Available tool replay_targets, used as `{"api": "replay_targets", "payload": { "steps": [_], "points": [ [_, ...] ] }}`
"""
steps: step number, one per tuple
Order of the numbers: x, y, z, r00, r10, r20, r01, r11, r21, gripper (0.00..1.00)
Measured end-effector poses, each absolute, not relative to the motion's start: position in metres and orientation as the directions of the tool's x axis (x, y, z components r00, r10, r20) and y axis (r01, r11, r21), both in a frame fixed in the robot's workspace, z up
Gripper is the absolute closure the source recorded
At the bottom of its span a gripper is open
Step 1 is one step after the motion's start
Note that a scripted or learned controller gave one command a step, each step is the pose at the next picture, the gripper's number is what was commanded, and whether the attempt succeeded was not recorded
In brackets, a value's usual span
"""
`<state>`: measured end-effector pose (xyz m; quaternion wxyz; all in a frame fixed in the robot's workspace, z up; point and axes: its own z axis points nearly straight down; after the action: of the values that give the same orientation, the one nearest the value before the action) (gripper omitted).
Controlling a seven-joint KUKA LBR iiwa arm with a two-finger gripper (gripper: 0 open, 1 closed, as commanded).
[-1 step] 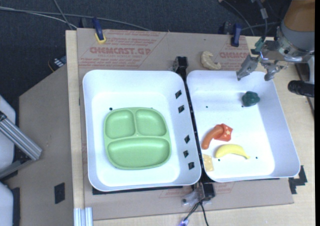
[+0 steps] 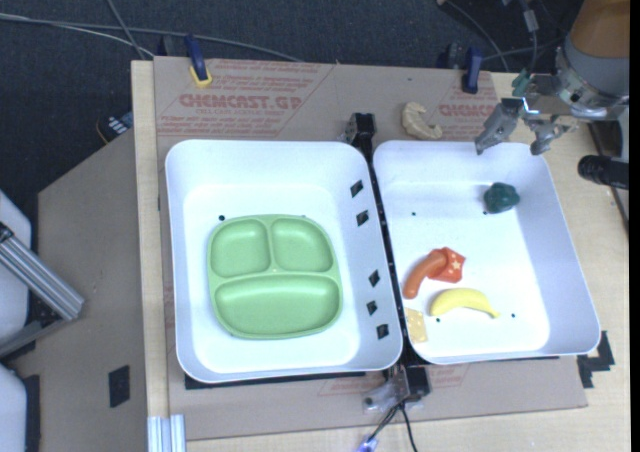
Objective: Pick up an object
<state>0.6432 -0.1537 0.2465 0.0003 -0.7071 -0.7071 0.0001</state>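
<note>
Hovering over the right bin's far edge with jaws apart and nothing between them.

The gripper (image 2: 513,136) hangs above the right bin (image 2: 570,280), near the dark green object (image 2: 501,198); the red pepper (image 2: 432,269) and banana (image 2: 464,303) lie closer to the camera. A descent here could strike the bin wall, or the small rounded green piece could squirt sideways as the fingers close.

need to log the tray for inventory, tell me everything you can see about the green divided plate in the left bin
The pale green divided plate looks like matte plastic, a rounded rectangle with three compartments: two small ones along the far side and one wide one along the near side, split by raised ridges. Nothing lies in the compartments. It lies flat, right side up, slightly turned, on the floor of the left white bin, near the middle, apart from the walls.
</note>
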Motion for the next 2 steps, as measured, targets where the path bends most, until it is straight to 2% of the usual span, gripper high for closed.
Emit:
{"api": "replay_targets", "payload": {
  "steps": [2],
  "points": [
    [0.649, -0.161, 0.158, 0.0, 1.0, 0.001, 1.0, 0.0, -0.006, 0.0]
  ]
}}
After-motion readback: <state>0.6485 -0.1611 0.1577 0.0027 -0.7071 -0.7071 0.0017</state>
